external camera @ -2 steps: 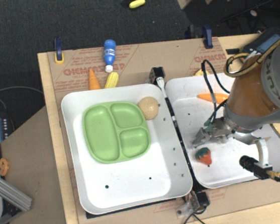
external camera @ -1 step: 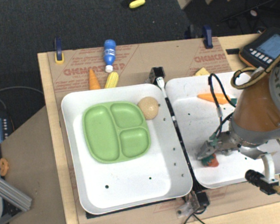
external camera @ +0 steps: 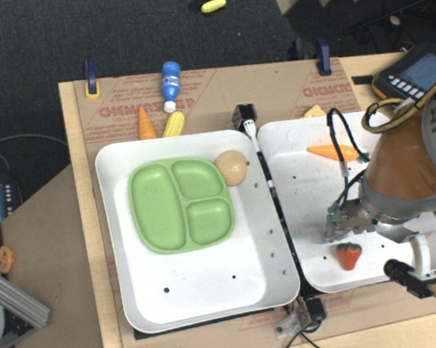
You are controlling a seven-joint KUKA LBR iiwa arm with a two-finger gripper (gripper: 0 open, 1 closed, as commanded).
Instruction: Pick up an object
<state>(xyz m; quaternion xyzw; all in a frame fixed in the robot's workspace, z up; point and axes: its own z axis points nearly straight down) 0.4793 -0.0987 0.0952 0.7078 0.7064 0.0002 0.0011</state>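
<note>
A red strawberry [external camera: 349,255] with a green top lies near the front of the right bin [external camera: 300,198]. My gripper [external camera: 341,226] hangs just above and behind it, low over the bin floor, with the grey and orange arm covering most of it. An orange carrot piece [external camera: 327,151] rests at the back of the same bin. In the left bin [external camera: 134,258] sit a green divided plate [external camera: 181,204] and a tan round ball [external camera: 231,166] beside the plate's far right corner.
Behind the left bin on the cardboard lie a blue-and-white bottle [external camera: 170,84], a yellow corn piece [external camera: 173,124] and an orange carrot [external camera: 144,125]. A black clip [external camera: 244,116] sits between the bins at the back. A handheld pendant [external camera: 415,74] lies at the far right.
</note>
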